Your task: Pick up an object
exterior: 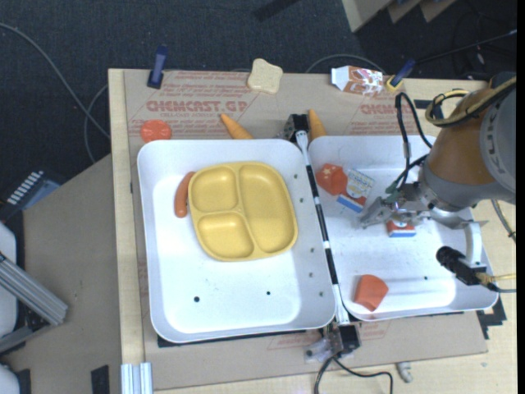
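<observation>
Inspector: Left bin (164,302) first. It carries a yellow divided plate (243,210), and a sausage (180,195) lies just beside the plate's left edge.

Clerk: And off the bins?

Inspector: On the bench (123,220), behind the left bin, an orange disc (154,130) and a carrot piece (235,127); further back a slice of bread (264,75).

Clerk: The right bin?

Inspector: The right bin (418,290) holds a red round item (331,178) near its back left corner, a small carton (356,185) beside that, a small red and white packet (401,229) under the arm's working end, and an orange block (371,291) near the front rim.

Clerk: The claw?

Inspector: The claw (385,211) sits low in the right bin, between the carton and the packet. I cannot tell whether it is released or clenched; the metal parts blur together. Nothing is plainly seen between its tips.

Clerk: Progress?

Inspector: In my judgement the reach into the bin is made, but no object is shown lifted. A secure grasp and the lift remain, most likely on the carton or the packet
</observation>
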